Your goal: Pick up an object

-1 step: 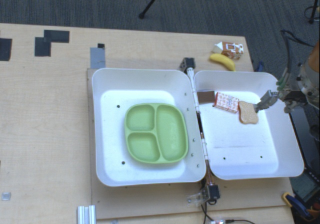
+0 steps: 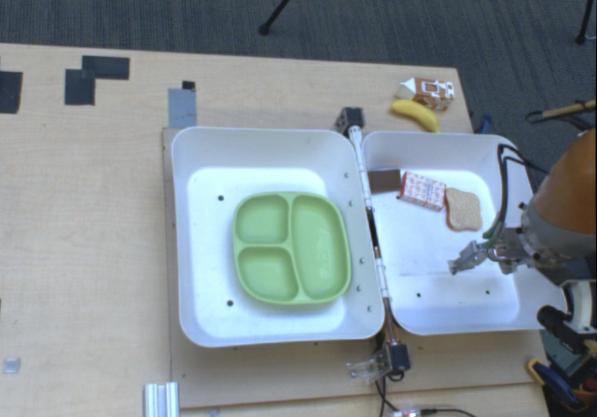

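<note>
White bins, two of them, sit side by side on my wooden desk (image 2: 84, 247). My left bin (image 2: 201, 312) holds a green divided plate (image 2: 291, 248) with three compartments, lying flat around the middle, nothing in its sections.

My right bin (image 2: 420, 308) has the stuff worth grabbing, all bunched toward the far wall: a slice of bread (image 2: 464, 209), a red-and-white patterned packet (image 2: 423, 190) just beside it on the left, and a small brown block (image 2: 383, 182) next to that, up against the divider between the bins.

My claw (image 2: 466, 259) hangs over the right bin, near its right side, just on the near side of the bread and apart from it. Honestly can't tell whether it's open or closed from this angle, and I see nothing in it.

Outside the bins, on the desk past the far rim, lie a banana (image 2: 414, 114) and a small carton (image 2: 427, 90), touching or nearly so.
</note>
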You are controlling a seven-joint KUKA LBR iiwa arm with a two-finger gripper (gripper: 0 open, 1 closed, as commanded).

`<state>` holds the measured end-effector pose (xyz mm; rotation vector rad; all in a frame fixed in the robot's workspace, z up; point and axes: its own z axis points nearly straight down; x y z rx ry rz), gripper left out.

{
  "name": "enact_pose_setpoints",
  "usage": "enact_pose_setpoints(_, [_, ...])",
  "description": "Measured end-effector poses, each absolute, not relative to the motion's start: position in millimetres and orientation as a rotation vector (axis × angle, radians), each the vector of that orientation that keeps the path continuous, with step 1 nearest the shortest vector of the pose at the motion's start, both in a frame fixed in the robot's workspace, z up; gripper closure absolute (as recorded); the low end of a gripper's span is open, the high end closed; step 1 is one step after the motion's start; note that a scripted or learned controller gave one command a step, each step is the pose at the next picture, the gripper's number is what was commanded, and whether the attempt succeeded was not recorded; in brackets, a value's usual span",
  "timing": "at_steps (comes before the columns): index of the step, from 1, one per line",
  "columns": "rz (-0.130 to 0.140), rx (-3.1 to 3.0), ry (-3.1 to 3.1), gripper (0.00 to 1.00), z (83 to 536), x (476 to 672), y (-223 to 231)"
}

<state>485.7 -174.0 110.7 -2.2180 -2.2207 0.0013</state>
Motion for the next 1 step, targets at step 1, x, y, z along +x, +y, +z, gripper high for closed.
enact_pose_setpoints(1, [-0.006, -2.221, -2.227, 1.0, 122.6, 488.6, -173.7])
